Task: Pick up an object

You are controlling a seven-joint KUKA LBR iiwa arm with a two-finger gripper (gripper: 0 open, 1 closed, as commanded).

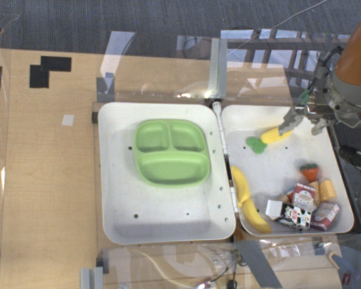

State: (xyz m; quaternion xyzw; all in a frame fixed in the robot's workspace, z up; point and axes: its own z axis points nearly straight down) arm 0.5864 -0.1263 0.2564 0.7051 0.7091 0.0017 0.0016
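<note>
Two shallow white bins are seen side by side on the bench, viewed from above. In the left bin (117, 221), a green divided plate (171, 152) with three compartments is laid near the middle, slightly toward the far edge. Along the near left edge of the right bin (343, 221), a yellow banana (248, 200) is stretched down toward the near left corner. A toy corn cob (269, 137) with a green leafy end is placed toward the far edge, around the middle of that bin. In the near right corner, a cluster is gathered: a small carton printed in red and white (299, 206), a small orange and red piece that cannot be made out clearly (311, 172), and a small orange piece (327, 191) beside it. The gripper (303, 121) is held over the far right part of the right bin, its two fingers spread apart, one finger (288, 124) resting against the corn cob's yellow end, nothing clasped between them.
</note>
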